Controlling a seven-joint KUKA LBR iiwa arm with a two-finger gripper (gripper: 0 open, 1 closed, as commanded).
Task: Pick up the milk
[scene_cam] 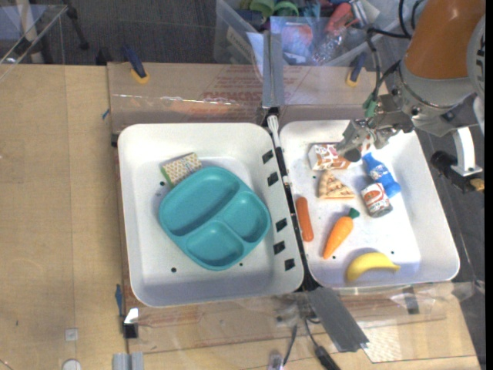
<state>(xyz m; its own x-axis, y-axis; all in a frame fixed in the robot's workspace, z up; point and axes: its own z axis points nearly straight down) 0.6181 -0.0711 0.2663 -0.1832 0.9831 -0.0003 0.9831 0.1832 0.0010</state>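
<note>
The gripper (pixel 362 139) hangs over the back of the right-hand bin (pixel 439 237), and its fingers appear spread with nothing between them; just beside it on the side away from the arm, and a little toward the bin's front, lies the milk (pixel 326 156), a small white carton tipped on its side against the pizza slice (pixel 333 185). It looks like a toy carton, so probably light and fairly stiff, with smooth printed faces that could slip; I would judge the flat broad sides the best place to pinch, across the narrow width, clear of the pizza slice. The blue packet (pixel 380 169) and the red can (pixel 375 199) lie in front of the gripper, apart from the carton.
</note>
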